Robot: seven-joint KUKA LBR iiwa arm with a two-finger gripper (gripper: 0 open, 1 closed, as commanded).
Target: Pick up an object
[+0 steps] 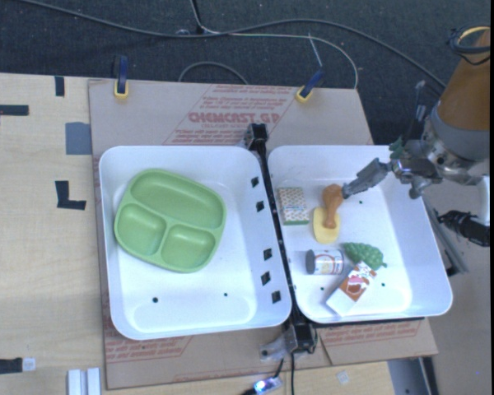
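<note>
Camera view. Two white bins sat side by side on a cardboard sheet [230,118] clamped to the bench.

The left bin [132,303] held a green divided plate [170,220], lying flat toward that bin's far-left corner, three compartments visible.

The right bin [412,262] held the loose objects. A small patterned card or packet [293,205] lay by the bin's left wall; its print was too small to read. A toy drumstick [333,205] lay just right of it, its lower end resting over a yellow piece [323,228] whose shape was partly covered. Nearer the front edge lay a small can [324,262] on its side, label unreadable. A green leafy item [364,255] lay touching or just beside the can's right end; contact could not be settled. A red-and-white carton [352,290] lay tilted near the front edge, below the green item.

The arm entered from the right, cut off by the frame edge; orange band at the top right corner. The gripper [361,181] was over the right bin's far half, pointing left toward the drumstick, its tip just right of the drumstick's upper end and apart from it. Finger spacing could not be made out: the tip appeared as one dark grey shape. Nothing was seen between the fingers.
</note>
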